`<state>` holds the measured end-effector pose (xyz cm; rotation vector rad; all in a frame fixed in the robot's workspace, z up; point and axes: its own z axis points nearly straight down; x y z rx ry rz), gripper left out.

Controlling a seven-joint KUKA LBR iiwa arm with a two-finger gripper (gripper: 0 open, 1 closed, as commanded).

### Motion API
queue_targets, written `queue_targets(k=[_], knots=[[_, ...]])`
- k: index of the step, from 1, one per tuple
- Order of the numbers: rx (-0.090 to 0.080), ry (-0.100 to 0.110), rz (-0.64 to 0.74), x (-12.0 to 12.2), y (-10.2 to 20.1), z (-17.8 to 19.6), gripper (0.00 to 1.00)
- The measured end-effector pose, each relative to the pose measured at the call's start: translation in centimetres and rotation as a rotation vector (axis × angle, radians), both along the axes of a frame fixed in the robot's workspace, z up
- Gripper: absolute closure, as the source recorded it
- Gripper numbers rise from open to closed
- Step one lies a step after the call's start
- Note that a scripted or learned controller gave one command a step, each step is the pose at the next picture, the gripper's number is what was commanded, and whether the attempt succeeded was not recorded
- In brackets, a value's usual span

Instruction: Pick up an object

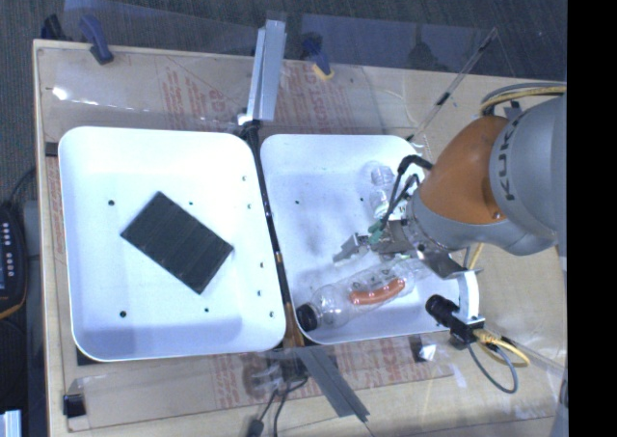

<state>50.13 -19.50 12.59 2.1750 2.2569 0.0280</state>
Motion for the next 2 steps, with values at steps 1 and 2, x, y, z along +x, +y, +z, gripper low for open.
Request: queue_targets(k=[1, 2], knots=[[0.0, 0.013, 0.059, -1.5, -0.7, 1.1, 0.0], [-0.008, 0.018, 0.107, 1.6, -1.5, 3.2, 0.0]])
